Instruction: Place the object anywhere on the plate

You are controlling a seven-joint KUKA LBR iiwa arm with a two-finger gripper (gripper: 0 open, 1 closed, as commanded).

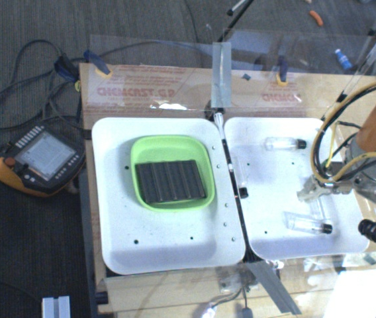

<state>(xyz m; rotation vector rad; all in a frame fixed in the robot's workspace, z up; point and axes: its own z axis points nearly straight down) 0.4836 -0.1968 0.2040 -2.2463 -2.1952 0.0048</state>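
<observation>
A green square plate lies in the left bin, and a dark ridged rectangular slab rests on it. In the right bin lie two clear tubes with black caps: one near the far side and one near the front right. My gripper hangs over the right bin's right side, just above and behind the near tube. I see nothing held in it.
Yellow and black cables loop down by the arm at the right edge. A metal divider runs between the bins. A teach pendant lies off the bench to the left.
</observation>
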